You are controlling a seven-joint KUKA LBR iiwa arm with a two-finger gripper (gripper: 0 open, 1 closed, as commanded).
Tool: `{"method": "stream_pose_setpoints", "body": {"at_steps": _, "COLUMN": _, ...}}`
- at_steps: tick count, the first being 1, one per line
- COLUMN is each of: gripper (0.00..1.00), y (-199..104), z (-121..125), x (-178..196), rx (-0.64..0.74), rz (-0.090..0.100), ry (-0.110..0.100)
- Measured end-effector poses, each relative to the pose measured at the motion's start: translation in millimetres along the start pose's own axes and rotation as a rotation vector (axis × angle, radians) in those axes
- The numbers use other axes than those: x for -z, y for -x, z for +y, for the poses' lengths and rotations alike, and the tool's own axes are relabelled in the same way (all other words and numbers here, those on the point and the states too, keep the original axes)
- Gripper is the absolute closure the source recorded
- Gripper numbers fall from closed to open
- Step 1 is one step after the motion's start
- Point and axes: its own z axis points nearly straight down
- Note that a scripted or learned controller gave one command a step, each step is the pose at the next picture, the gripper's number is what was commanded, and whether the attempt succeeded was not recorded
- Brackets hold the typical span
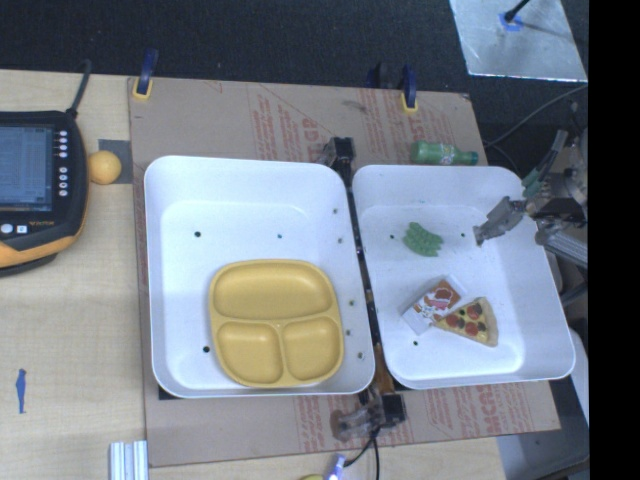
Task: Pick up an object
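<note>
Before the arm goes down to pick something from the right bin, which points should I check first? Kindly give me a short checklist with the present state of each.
1. Objects to pick lie in the right bin: ok. A green toy, a small card box and a pizza slice toy lie there.
2. Gripper is over the right bin: ok, near its right side.
3. Gripper holds nothing yet: ok, nothing shows at its tip.
4. Green toy lies apart from other things: ok.
5. Box and pizza slice lie apart: not ok, they touch or overlap.
6. Gripper is ready to grasp: cannot tell.
</note>
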Motion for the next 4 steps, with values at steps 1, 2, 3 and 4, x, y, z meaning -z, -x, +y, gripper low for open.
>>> {"method": "stream_pose_setpoints", "body": {"at_steps": 1, "gripper": 0.0, "y": -48.2, "z": 27.3, "x": -115.1, "rx": 0.002, "rz": 0.0, "ry": -0.003}}
{"method": "stream_pose_setpoints", "body": {"at_steps": 2, "gripper": 0.0, "y": -38.6, "z": 102.4, "x": -191.7, "rx": 0.002, "rz": -0.001, "ry": -0.002}}
{"method": "stream_pose_setpoints", "body": {"at_steps": 3, "gripper": 0.0, "y": -36.5, "z": 132.2, "x": -194.2, "rx": 0.0, "rz": 0.001, "ry": 0.001}}
{"method": "stream_pose_setpoints", "body": {"at_steps": 4, "gripper": 0.0, "y": -21.8, "z": 112.8, "x": -194.6, "rx": -0.002, "rz": 0.0, "ry": -0.001}}
